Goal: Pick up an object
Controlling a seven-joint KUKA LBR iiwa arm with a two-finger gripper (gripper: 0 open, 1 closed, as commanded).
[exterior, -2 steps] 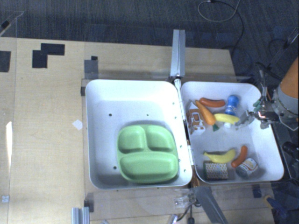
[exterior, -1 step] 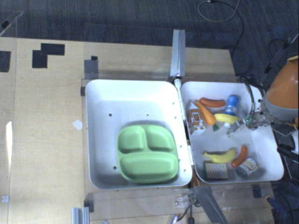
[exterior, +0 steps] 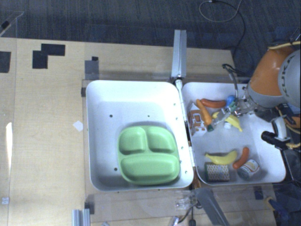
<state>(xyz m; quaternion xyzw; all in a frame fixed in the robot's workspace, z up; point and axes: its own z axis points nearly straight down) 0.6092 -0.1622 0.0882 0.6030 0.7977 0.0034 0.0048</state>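
- Where the arm (exterior: 277,76) enters from the right edge of the frame, its orange band sits above a grey wrist, over the upper right corner of the right bin (exterior: 280,175).
- Gripper (exterior: 233,108) reaches down and leftward into the upper part of the right bin; how far it is open, and whether it has hold of anything, cannot be told, as toys crowd the tip.
- Just at the tip: a small blue piece (exterior: 230,100), a yellow toy (exterior: 233,122) just below it, and a green piece (exterior: 217,116) to the lower left. Contact with any of them unclear.
- Orange carrot-like toy (exterior: 204,112) lies at a slant left of the gripper, with a second orange-red piece (exterior: 214,103) across its upper end.
- Small printed card or packet (exterior: 196,121) lies against the bin's left wall, beside the carrot.
- Lower part of right bin: yellow banana (exterior: 222,157), a red sausage-shaped toy (exterior: 241,157) just to its right, a grey grater-like block (exterior: 217,172) below the banana, and a small can (exterior: 249,168) lying on its side near the lower right.
- Left bin (exterior: 99,126) holds a green divided plate (exterior: 148,154), three compartments, in its lower centre.
- Both bins sit side by side on a pale wooden bench (exterior: 42,126); a black cable (exterior: 221,8) loops on the dark floor at upper right.
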